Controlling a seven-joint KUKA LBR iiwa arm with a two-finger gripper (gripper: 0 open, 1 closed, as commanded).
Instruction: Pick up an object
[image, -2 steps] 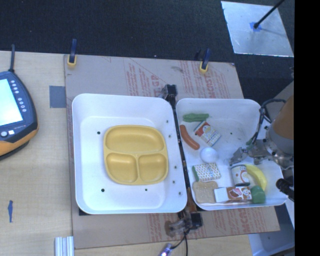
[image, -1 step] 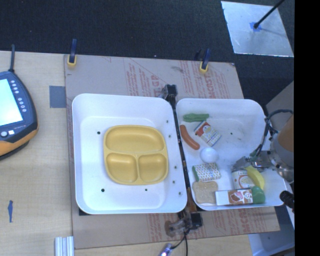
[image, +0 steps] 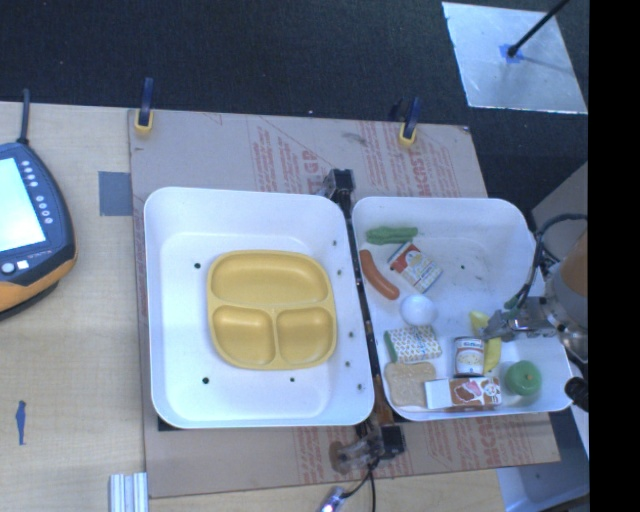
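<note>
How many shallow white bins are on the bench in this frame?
2. The left shallow white bin holds a yellow three-compartment plastic tray. The right shallow white bin, touching it along the middle, holds the small food items; the grey arm's gripper is over its right side.

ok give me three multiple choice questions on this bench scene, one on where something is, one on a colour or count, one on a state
1. Where does the yellow tray lie?
A. in the left bin
B. in the right bin
C. on the bare bench

2. How many compartments does that tray have?
A. two
B. three
C. five

3. How does the small can stand in the right bin?
A. crushed flat
B. upright
C. stacked on the white ball

Answers:
1 A, the tray sits in the middle of the left bin.
2 B, one wide compartment at the back and two smaller ones in front.
3 B, its round top faces up, and the white ball lies apart from it.
</note>
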